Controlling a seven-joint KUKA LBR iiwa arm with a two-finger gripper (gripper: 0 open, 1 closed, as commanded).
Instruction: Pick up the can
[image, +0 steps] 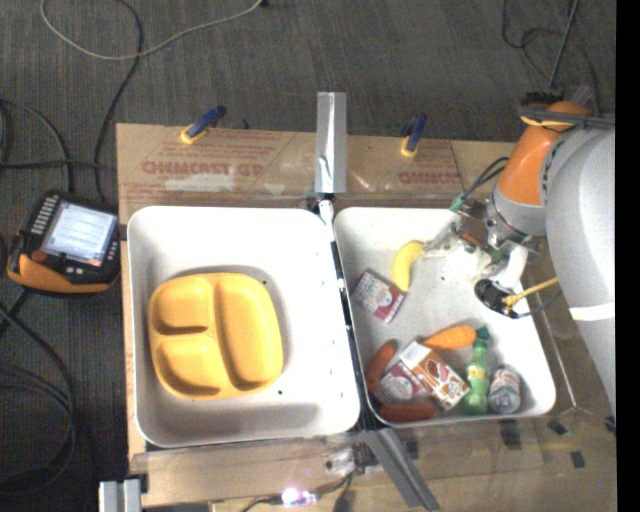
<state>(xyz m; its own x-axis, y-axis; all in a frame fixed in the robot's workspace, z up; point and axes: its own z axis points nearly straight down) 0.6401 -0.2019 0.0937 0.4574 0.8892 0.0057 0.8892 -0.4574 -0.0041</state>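
Observation:
The can (505, 390) is a small silver one with a red-marked label, in the front right corner of the right bin (440, 300), next to a green bottle (478, 376). My gripper (452, 238) hangs over the back of that bin, just right of a yellow banana (405, 263). It is far from the can, toward the back of the bin. The grey arm with its orange band (528, 170) reaches in from the right.
The right bin also holds a small pink packet (375, 296), a carrot (451, 337), a red-and-white carton (428, 375) and two brown sausages (381, 362). The left bin (170, 235) holds a yellow divided plate (215, 332). A teach pendant (70, 243) lies left of the bench.

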